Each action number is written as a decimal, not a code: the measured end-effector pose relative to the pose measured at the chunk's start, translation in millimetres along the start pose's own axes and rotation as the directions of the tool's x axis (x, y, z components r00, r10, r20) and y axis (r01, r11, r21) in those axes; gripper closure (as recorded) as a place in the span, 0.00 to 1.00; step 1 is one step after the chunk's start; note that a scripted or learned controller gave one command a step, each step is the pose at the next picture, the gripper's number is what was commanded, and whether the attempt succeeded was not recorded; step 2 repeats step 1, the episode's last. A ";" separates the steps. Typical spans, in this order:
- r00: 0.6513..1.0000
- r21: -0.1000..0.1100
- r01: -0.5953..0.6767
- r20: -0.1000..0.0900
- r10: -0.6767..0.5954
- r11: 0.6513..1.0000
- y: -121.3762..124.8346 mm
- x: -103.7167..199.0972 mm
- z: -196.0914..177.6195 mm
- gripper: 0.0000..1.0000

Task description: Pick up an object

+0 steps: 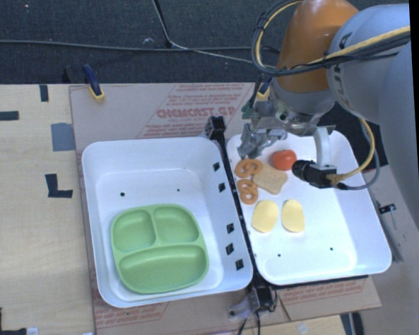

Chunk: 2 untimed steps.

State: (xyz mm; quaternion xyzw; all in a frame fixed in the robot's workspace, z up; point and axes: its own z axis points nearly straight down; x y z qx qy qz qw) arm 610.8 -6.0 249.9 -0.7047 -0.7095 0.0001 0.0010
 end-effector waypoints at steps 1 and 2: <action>1.000 0.000 0.001 0.000 -0.001 1.000 -8.6 54.8 -3.3 1.00; 1.000 0.000 0.001 0.000 -0.001 1.000 -8.6 54.8 -3.3 1.00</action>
